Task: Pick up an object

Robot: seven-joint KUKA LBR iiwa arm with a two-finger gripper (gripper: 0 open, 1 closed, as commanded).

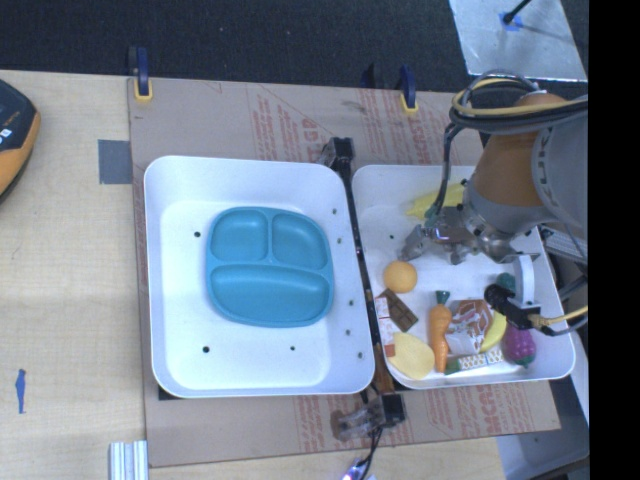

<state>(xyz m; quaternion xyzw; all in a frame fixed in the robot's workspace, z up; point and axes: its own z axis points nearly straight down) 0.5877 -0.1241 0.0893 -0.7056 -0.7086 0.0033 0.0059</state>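
Reaching in over the right white bin (560,368), the grey arm with its orange band holds its metal gripper (440,240) low above the bin floor; its fingers look spread, with nothing between them.

Just below the gripper sits a smooth, round orange ball (400,276). Below that lie a toy carrot (440,328), a pale yellow rounded piece (413,354), a small brown packet (401,314), a crinkled printed wrapper (468,326) and a bumpy purple grape cluster (520,346). A yellow-green piece (428,204) lies just above the gripper.

Well to the gripper's left, the left white bin (170,368) holds a glossy blue three-compartment plate (269,266). Both bins rest on brown cardboard (250,118) clamped to a light wooden bench (60,298), with dark carpet (250,18) beyond.
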